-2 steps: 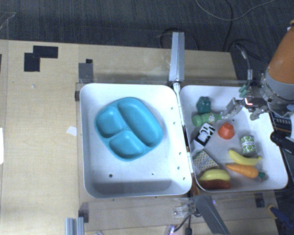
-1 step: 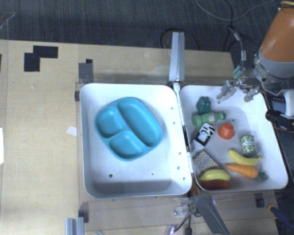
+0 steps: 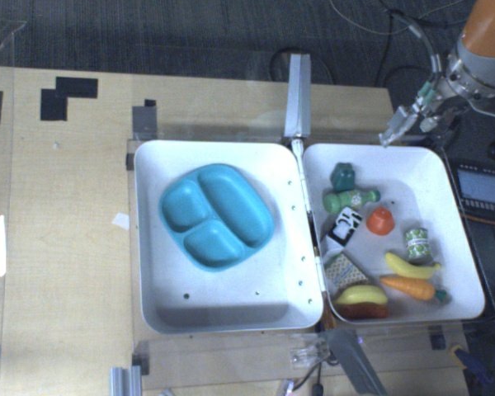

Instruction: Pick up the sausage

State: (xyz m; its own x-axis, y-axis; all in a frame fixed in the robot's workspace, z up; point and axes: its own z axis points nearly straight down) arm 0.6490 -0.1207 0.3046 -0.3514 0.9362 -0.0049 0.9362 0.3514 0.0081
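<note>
The gripper (image 3: 398,128) hangs above the far rim of the right bin (image 3: 454,186), near its far left corner, with the arm (image 3: 487,31) running off toward the upper right. Its fingers point down and to the left, but they are too small and blurred here to tell whether they are spread or closed; nothing is visible between them. The sausage (image 3: 364,310), a dark red-brown piece, lies well apart from the gripper in the near left corner of the right bin, touching a yellow piece (image 3: 361,294) that rests just beyond it. A carrot (image 3: 409,288) lies just to its right, and a banana (image 3: 410,265) beyond the carrot. A small green can (image 3: 417,242) stands near the banana, and an orange cup (image 3: 380,220) sits toward the bin's middle. A black-and-white block (image 3: 345,223) lies near the left wall, with a patterned wedge (image 3: 342,267) nearer the camera. Two green toys (image 3: 347,190) sit at the far side, closest to the gripper. The left bin (image 3: 153,246) holds a blue divided plate (image 3: 219,214).
</note>
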